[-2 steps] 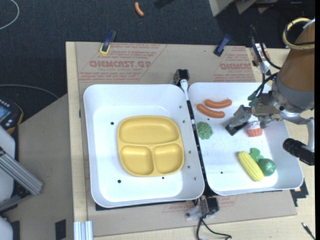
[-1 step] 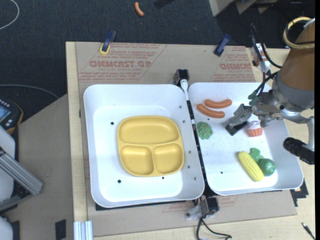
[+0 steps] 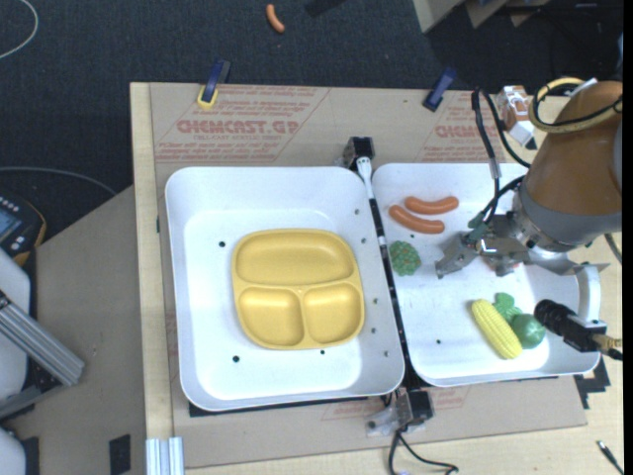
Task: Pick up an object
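Gripper [image 3: 457,257] low over the floor of the right bin [image 3: 445,359], fingers parted and nothing between them; not yet closed on any object. Broccoli floret [image 3: 404,257] just to its left, near the divider; two sausages [image 3: 423,212] just beyond, toward the far wall. Corn cob [image 3: 497,328] nearer the front wall, touching a green vegetable [image 3: 522,323]. Yellow divided plate [image 3: 298,287] alone in the left bin [image 3: 198,216], well apart. Approach apparently done; grasp and lift outstanding, with the broccoli and sausages judged the nearest candidates.
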Motion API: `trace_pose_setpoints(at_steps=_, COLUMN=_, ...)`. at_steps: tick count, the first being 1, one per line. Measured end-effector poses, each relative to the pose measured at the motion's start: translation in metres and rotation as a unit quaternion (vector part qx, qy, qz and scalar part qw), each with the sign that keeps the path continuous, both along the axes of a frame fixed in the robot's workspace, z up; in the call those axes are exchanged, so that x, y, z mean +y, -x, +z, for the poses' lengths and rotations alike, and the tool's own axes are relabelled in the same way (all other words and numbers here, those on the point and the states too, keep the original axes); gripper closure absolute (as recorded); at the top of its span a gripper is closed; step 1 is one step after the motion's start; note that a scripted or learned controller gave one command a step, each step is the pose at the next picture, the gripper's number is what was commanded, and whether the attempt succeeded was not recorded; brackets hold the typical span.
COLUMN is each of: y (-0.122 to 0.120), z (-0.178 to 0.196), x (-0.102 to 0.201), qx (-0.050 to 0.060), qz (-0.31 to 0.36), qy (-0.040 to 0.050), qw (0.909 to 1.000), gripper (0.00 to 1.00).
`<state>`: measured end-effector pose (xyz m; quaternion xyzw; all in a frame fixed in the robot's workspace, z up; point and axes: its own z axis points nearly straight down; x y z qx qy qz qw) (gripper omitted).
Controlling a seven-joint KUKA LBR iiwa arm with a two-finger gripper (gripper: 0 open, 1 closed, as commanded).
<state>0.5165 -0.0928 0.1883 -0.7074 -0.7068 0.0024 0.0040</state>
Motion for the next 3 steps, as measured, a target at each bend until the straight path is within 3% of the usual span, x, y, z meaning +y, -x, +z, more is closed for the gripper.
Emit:
trace_pose_setpoints(at_steps=1, y=0.001, z=-0.064, x=0.000, qx=0.000, qz=0.000, qy=-0.0001, qw=1.0000, gripper=0.00)
trace_pose_setpoints(at_steps=2, y=0.002, z=-0.106, x=0.001, qx=-0.003, qz=0.000, qy=0.0003, qw=1.0000, gripper=0.00)
trace_pose_setpoints(at_steps=3, y=0.001, z=-0.093, x=0.000, qx=-0.005, qz=-0.001, qy=0.0012, qw=1.0000, gripper=1.00)
